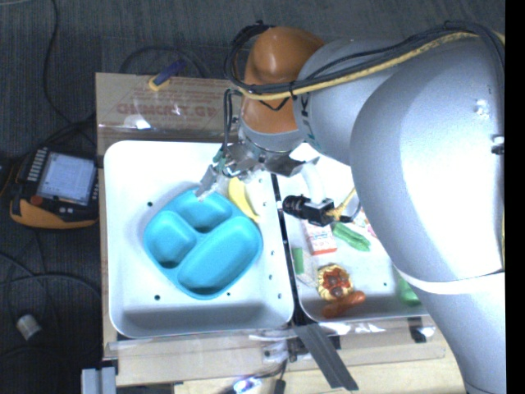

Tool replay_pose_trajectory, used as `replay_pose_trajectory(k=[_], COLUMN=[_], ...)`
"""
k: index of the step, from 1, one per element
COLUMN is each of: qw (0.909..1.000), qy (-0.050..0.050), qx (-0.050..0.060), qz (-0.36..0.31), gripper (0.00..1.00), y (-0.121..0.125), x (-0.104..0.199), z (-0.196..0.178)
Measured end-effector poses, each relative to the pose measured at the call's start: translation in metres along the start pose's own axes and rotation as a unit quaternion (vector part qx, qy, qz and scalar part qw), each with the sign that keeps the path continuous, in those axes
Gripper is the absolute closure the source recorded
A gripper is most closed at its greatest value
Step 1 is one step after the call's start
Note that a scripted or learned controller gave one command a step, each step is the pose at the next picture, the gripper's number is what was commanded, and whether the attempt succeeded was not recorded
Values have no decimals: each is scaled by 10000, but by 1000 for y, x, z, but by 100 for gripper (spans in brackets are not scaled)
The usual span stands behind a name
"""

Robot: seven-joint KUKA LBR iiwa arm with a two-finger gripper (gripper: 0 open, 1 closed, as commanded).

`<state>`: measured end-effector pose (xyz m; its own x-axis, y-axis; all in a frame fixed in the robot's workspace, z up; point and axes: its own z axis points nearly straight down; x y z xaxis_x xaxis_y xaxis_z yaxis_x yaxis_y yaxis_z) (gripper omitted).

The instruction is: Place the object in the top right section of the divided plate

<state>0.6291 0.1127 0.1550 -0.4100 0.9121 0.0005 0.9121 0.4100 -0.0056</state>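
Pincer [215, 173] hangs over the blue divided plate [203, 242]'s upper edge; I cannot tell its state. Just beside the plate, a yellow object [243, 198] lies partly hidden under the wrist. Two white bins [131, 302] sit on the bench, dark carpet [49, 72] around.

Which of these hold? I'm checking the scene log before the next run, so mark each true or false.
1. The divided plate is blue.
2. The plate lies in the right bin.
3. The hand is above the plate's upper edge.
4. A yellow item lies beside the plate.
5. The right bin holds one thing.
1. True: the divided plate is blue.
2. False: it lies in the left bin.
3. True: the hand hangs there.
4. True: the yellow item lies at its right.
5. False: the right bin holds several things.
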Motion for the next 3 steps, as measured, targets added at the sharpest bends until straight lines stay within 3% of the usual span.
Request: replay_pose_trajectory(k=[1,2,3], qw=[9967,9961,9692], qy=[-21,1,-4], qx=[-7,-6,-10], qz=[-809,-879,-2464], gripper=[0,0,0], y=[36,19,41], x=[-18,-7,51], z=[-53,54,-3])
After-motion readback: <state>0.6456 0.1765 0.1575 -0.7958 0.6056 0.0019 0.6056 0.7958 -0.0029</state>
